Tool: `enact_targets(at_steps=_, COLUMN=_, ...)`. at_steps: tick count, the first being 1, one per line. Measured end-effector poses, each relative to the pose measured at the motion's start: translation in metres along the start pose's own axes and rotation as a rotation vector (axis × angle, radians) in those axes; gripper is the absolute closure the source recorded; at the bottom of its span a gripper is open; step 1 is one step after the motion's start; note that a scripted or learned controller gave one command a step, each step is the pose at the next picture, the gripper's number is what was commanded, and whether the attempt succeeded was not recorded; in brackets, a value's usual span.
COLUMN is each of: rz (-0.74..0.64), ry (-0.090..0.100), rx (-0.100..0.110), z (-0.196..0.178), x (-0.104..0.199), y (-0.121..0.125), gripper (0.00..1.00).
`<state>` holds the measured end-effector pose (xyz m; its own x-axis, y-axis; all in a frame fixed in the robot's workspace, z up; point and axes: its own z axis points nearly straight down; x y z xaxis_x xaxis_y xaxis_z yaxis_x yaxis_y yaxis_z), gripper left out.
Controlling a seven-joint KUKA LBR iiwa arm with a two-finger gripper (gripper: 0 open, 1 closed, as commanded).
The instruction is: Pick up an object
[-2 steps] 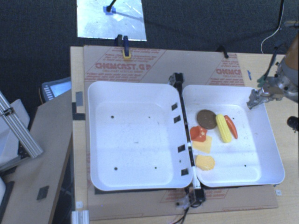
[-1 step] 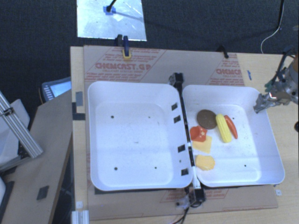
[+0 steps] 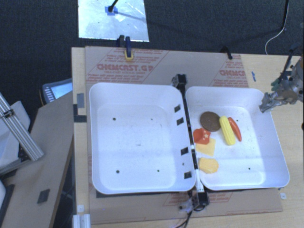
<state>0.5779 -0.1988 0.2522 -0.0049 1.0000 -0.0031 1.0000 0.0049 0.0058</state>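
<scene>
The right bin (image 3: 266,127) holds several toy foods near its left wall: a brown round patty (image 3: 209,120), a yellow corn cob (image 3: 226,130), a red chili pepper (image 3: 235,128), a red tomato piece (image 3: 202,136), a yellow cheese slice (image 3: 206,147) and an orange-yellow chip (image 3: 208,165). My gripper (image 3: 267,103) hangs at the right bin's upper right rim, well to the right of the foods, with nothing seen between its fingers.
The left bin (image 3: 137,137) sits beside the right one, joined by a black clip strip (image 3: 186,137). Both rest on a cardboard sheet (image 3: 142,65). A yellow clamp (image 3: 128,55) sits at the back edge; a grey rail (image 3: 19,127) lies at far left.
</scene>
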Motion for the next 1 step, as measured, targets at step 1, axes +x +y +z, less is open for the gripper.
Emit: enact_targets(at_steps=1, rz=0.004, ry=0.002, rx=0.005, z=0.0148, x=-0.0077, y=-0.0152, gripper=1.00)
